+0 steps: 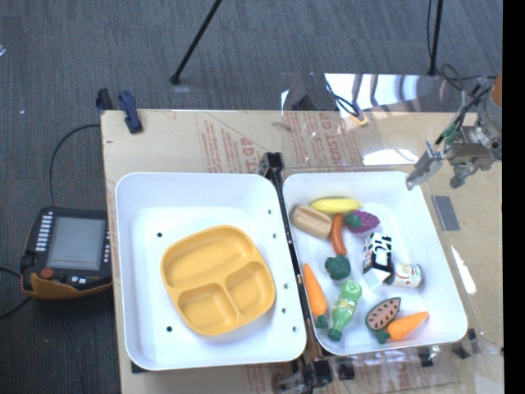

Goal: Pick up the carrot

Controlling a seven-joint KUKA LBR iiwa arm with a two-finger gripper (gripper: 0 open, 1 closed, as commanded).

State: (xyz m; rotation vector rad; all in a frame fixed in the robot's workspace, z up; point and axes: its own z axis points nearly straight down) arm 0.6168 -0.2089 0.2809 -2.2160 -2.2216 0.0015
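An orange carrot (314,289) with a green top lies along the left wall of the right bin (439,245), pointing away from the camera. A second orange carrot-shaped piece (407,325) rests near that bin's front right corner, beside a watermelon slice (382,312). My gripper (437,173) hangs above the bin's far right corner, well away from both carrots. Its fingers are spread open with nothing between them.
The right bin also holds a banana (335,205), a bun (312,220), a sausage (337,234), grapes (362,220), broccoli (337,267), a milk carton (378,251), a can (406,275) and a green bottle (344,300). A yellow divided plate (217,279) sits in the left bin (139,220).
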